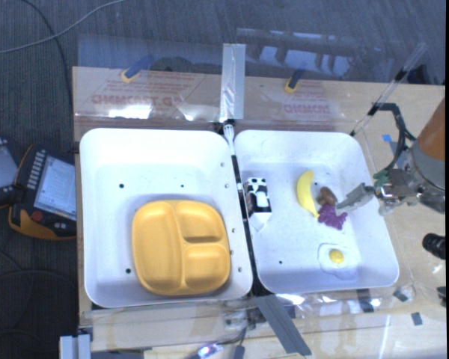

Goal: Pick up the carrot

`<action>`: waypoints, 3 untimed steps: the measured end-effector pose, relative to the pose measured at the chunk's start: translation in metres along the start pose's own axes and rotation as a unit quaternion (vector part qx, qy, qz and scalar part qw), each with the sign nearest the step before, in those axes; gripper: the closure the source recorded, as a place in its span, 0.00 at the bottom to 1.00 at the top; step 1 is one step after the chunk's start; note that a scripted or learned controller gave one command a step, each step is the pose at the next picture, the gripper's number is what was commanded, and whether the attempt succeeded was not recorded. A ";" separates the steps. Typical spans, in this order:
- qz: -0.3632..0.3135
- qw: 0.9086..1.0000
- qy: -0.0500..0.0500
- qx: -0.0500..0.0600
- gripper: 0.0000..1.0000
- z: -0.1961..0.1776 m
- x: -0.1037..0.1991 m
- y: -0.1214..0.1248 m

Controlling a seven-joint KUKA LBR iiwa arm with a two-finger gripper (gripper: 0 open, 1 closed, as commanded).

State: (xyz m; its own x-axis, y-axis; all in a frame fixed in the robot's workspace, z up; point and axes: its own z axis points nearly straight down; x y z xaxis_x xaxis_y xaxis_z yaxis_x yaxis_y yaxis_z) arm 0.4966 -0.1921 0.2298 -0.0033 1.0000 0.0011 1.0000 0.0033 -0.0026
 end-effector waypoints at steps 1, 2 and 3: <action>-0.233 0.972 -0.002 -0.006 0.00 0.140 -0.022 -0.008; -0.317 0.948 -0.009 -0.008 0.00 0.138 -0.017 -0.007; -0.317 0.948 -0.006 -0.009 1.00 0.128 -0.015 -0.006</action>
State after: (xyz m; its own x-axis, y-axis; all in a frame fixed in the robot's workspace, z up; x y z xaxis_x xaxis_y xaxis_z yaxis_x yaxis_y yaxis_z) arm 0.4908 -0.2073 0.1014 -0.6046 0.7964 -0.0156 0.7963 0.6047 0.0122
